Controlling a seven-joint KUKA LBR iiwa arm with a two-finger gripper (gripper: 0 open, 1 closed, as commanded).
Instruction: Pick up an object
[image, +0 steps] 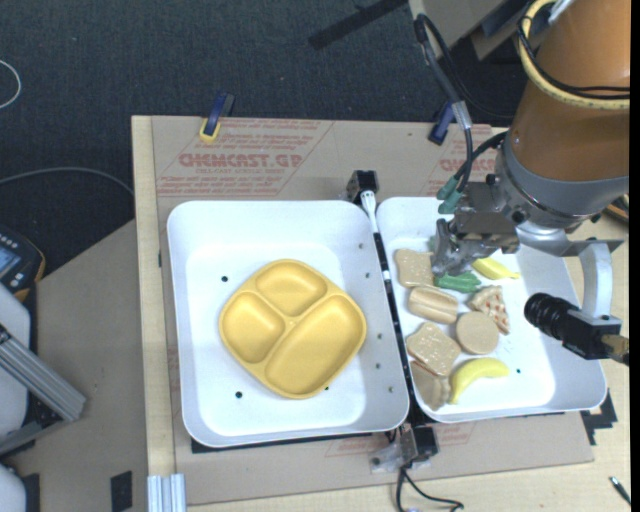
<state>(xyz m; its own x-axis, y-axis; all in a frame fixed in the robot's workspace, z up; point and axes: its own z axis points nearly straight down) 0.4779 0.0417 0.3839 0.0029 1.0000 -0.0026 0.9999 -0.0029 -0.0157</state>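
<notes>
1. Yellow plastic fills my left bin (190, 300): a three-compartment tray (292, 326) lies flat near its middle, well apart from the arm.
2. From the overhead camera I see the gripper (455, 255) low over the far part of the right bin (570, 385), right above a green piece (458, 283); whether the jaws are spread or pinching, I cannot tell.
3. Toy food crowds that bin: a tan slab (412, 267) just left of the gripper, a sausage-like roll (432, 303), a round beige disc (477, 333), a cracker (432, 347), and a banana (477, 375) near the front rim.
4. One small yellow piece (493, 268) and a tan lumpy item (491, 305) sit right of the green piece.
5. Blue clamps (214, 115) grip the counter's (150, 400) far edge.
</notes>
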